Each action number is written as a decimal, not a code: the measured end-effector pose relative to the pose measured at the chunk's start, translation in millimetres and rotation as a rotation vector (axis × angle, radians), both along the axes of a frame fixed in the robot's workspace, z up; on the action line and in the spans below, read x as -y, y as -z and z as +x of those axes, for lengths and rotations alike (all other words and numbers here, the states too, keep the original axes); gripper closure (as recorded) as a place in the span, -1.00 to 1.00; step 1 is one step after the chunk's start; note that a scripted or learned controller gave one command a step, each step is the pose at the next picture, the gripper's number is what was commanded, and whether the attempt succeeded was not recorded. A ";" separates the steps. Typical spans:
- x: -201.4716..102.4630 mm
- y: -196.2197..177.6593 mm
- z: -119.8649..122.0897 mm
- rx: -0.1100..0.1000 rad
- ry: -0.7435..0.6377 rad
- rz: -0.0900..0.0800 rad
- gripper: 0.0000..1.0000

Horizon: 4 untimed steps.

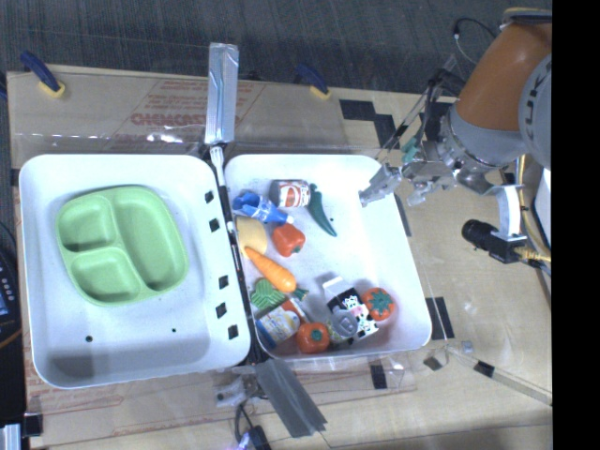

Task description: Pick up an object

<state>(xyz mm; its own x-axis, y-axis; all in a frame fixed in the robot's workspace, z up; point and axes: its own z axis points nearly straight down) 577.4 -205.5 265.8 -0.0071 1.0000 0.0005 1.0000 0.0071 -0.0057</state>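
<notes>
End effector (373, 191) hovered at the right white bin's (398, 251) far right edge; I couldn't tell its state. Nothing looked picked: the orange plastic toy carrot (270, 270) lay left, untouched.

Pale wooden bench (487, 326), dark grey ribbed floor (281, 17) behind

arm (511, 73): grey shell, broad orange band above wrist. Thin dark cables run along the wrist housing. pincer (375, 187) is pale grey metal, looks like slim fingers, too blurred to confirm.
</notes>
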 end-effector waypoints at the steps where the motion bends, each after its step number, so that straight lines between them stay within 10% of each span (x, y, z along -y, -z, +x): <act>1: -47.5 138.1 -53.2 0.000 -0.418 0.004 -1.00; 2: -106.8 173.3 -70.1 0.001 -0.612 0.005 -1.00; 3: -106.4 164.0 -69.3 0.001 -0.615 0.005 1.00; 4: -117.5 -73.3 -40.6 0.005 -0.444 0.000 1.00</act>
